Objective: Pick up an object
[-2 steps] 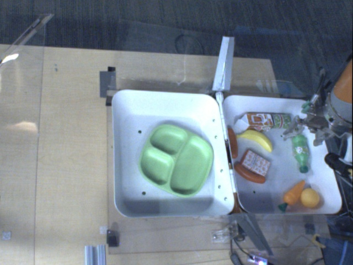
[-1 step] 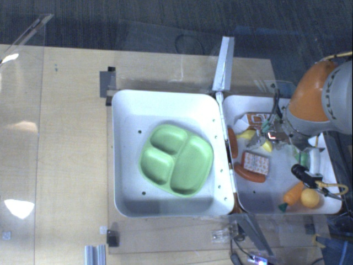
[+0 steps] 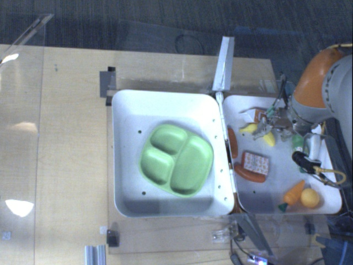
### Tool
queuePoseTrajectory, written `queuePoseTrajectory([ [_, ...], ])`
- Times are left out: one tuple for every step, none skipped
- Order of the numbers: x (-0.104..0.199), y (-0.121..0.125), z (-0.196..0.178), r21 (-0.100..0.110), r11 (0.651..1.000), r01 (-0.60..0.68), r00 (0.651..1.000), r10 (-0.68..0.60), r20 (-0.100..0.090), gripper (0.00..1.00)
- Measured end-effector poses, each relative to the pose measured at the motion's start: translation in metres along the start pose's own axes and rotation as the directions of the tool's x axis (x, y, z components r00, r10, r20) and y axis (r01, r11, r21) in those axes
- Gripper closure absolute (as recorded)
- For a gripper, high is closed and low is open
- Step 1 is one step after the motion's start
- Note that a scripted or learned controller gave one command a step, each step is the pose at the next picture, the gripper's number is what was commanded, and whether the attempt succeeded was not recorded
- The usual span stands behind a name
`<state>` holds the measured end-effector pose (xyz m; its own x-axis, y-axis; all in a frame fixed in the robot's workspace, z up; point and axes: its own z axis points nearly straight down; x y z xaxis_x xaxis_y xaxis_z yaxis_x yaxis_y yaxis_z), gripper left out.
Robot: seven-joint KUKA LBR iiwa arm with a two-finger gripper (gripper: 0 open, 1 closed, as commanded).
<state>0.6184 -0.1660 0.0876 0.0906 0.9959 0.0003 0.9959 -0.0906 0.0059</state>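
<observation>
Camera view is looking down on a pale wooden worktop [image 3: 66, 164] that is carrying two white bins, and the green divided plate [image 3: 176, 159] is serving as the landmark, lying in the middle of the left bin [image 3: 127, 109]. To the right of the plate, past the wall between the bins, the right bin [image 3: 276, 195] is holding the small objects. Closest to the plate, a reddish sausage [image 3: 232, 141] is lying along that bin's near wall, with a second sausage [image 3: 249, 174] just below it, partly under a small red-and-white packet [image 3: 256, 162]. Farther right of the plate, a yellow piece [image 3: 268, 139] and another yellow bit [image 3: 249, 129] are lying near the gripper [image 3: 274, 120], which is hanging low over the upper part of the right bin; whether it is parted or closed cannot be told, and nothing is visibly clamped in it. Far right and lower than the plate, an orange carrot [image 3: 293, 193] is touching a yellow ball [image 3: 310, 198]. The grey arm [image 3: 322, 90] with its orange band is reaching in beyond them.
</observation>
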Motion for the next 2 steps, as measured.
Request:
queuePoseTrajectory([
  [0.003,0.002,-0.012,-0.006,1.0,0.008,1.0,-0.008,-0.001,1.0],
  [0.027,-0.024,-0.137,-0.001,1.0,0.01,1.0,-0.01,0.001,1.0],
])
